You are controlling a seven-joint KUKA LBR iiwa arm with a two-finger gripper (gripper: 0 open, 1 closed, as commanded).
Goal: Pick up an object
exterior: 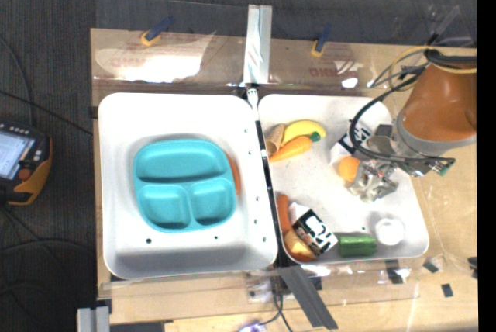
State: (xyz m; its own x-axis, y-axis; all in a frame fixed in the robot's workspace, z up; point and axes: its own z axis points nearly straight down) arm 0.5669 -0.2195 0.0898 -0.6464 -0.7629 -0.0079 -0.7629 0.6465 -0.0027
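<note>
**Several small items in the right bin, gripper low over the orange piece**

Camera view: Two white bins sit side by side. The left bin holds a teal divided tray, with a thin orange strip against the tray's 3 o'clock edge. The right bin carries the loose things: a banana and a carrot toward 11 o'clock, a round orange piece near the middle, a white cap-like disc at 5 o'clock, a green block at 6 o'clock, and a black-and-white printed box with a reddish sausage shape at 7 o'clock.

The arm comes in from 3 o'clock, and the gripper hangs low just beside the round orange piece, on that piece's 4 o'clock side. The metal of the fingers blurs together from above, so I cannot tell whether the pincer stands wide or narrow, and nothing is visibly between the fingers.

The orange piece looks the likeliest target. Judging by its look, it is a light, stiff plastic toy with a smooth, rounded skin, so it may roll or squirt out if pinched off-centre. The safest hold would be across its widest middle, fingers straddling it squarely. It seems unlikely to be fragile.
</note>
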